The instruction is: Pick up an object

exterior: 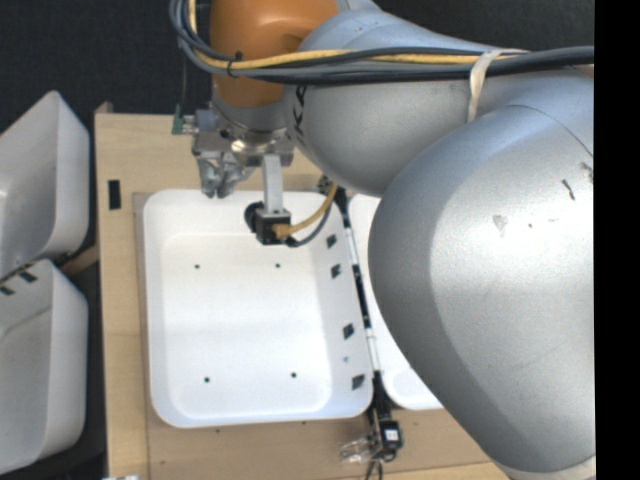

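- Hanging over the far rim of the left bin (240, 338), near its far left corner, the gripper (215, 176) grasps nothing that can be seen. Whether it is released or clenched cannot be told from this slant.
- Its metal tip sits right at the bin's white edge; touching or just above, I cannot tell.
- The object to pick cannot be located. The left bin's floor shows plain white with a few small dark dots, and the grey arm (480, 268) covers nearly all of the right bin (405, 396), hiding whatever lies there.
- A small tangle (368, 448) of clear and black parts at the near edge of the bench (120, 298) is too small to identify.
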You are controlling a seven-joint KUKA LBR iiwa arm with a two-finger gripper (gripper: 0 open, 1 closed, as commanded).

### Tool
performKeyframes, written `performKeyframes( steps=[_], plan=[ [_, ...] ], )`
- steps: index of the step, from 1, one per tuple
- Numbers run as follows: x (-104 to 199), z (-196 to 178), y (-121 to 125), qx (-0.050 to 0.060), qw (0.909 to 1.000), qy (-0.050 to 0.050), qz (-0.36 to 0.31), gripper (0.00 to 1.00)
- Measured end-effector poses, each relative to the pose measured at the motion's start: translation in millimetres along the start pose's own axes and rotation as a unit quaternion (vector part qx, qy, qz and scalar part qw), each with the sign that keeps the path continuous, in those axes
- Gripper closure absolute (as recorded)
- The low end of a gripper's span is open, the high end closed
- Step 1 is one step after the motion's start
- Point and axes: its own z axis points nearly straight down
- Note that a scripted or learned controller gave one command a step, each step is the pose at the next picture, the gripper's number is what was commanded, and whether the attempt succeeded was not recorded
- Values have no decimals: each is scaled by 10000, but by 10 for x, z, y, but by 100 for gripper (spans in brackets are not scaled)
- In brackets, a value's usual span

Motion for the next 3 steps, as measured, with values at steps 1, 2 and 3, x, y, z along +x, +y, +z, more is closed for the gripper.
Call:
performKeyframes(
  steps=[1, 2, 3],
  plan=[
    [7, -1410, 189, -52, 10000, 23, -22, 100],
    [-233, -96, 108, 72, 10000, -21, 6, 100],
    [11, -697, 253, 1, 10000, 12, -18, 100]
  ],
)
